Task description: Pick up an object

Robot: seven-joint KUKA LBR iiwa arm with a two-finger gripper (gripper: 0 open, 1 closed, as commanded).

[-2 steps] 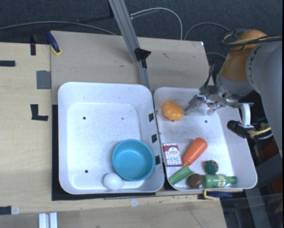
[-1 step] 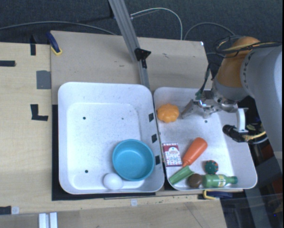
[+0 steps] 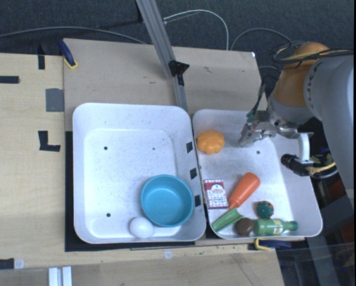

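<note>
Presently the gripper (image 3: pixel 247 137) hangs over the right bin (image 3: pixel 297 189)'s far end, seemingly grasping nothing, fingers too blurred to tell | orange fruit (image 3: pixel 210 142) just beside it at 9 o'clock | carrot (image 3: pixel 244 189) at 6 o'clock | blue bowl (image 3: pixel 166 199) and white ball (image 3: pixel 141 226) in left bin (image 3: pixel 106 154).

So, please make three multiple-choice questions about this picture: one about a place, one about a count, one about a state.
1. Where is the blue bowl?
A. left bin
B. right bin
C. on the bench

2. How many things lie in the left bin?
A. two
B. four
C. six

3. How does the carrot lie in the right bin?
A. upright
B. flat, at a slant
C. under the box

Answers:
1. A, the bowl sits near that bin's front edge.
2. A, the bowl and a white ball.
3. B, it lies flat beside the red-and-white box.
</note>
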